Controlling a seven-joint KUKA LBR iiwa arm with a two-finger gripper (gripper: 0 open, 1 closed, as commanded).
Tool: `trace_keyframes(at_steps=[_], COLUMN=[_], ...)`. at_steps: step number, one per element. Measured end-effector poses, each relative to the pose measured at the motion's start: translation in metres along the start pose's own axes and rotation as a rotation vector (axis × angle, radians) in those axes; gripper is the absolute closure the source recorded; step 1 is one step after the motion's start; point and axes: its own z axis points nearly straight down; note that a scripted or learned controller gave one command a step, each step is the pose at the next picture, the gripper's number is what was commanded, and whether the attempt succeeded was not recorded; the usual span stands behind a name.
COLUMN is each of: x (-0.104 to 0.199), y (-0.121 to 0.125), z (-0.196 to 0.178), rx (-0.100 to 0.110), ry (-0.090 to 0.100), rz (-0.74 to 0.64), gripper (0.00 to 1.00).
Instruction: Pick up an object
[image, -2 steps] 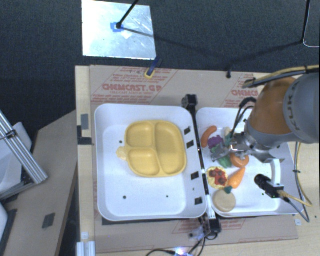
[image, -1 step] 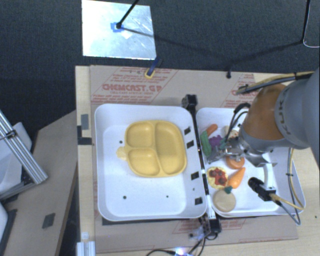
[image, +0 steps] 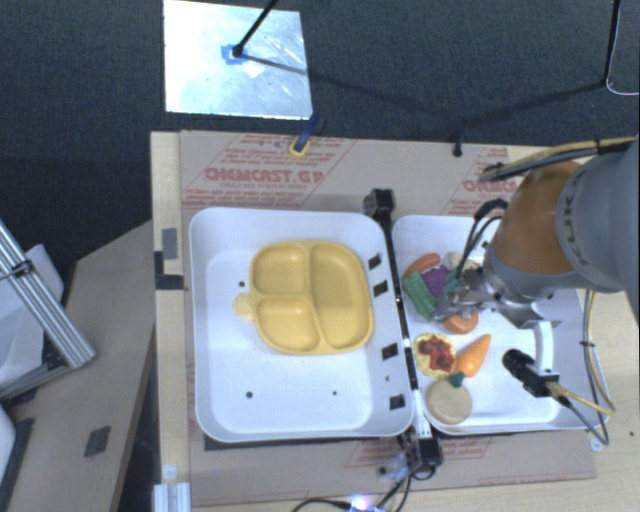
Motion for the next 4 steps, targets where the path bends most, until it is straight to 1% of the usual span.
trace_keyframes(at_steps=[1,3,4], x=[0.002,0.000,0.046], y=[-0.001,0.002,-0.013], z=[-0.044,-0.125,-0.115], rx=[0.014,0.013,0.019], ry=[0.008,0.007,0.010], rz=[-0.003,-0.003,-0.007], gripper=[1.00,1.00,1.00])
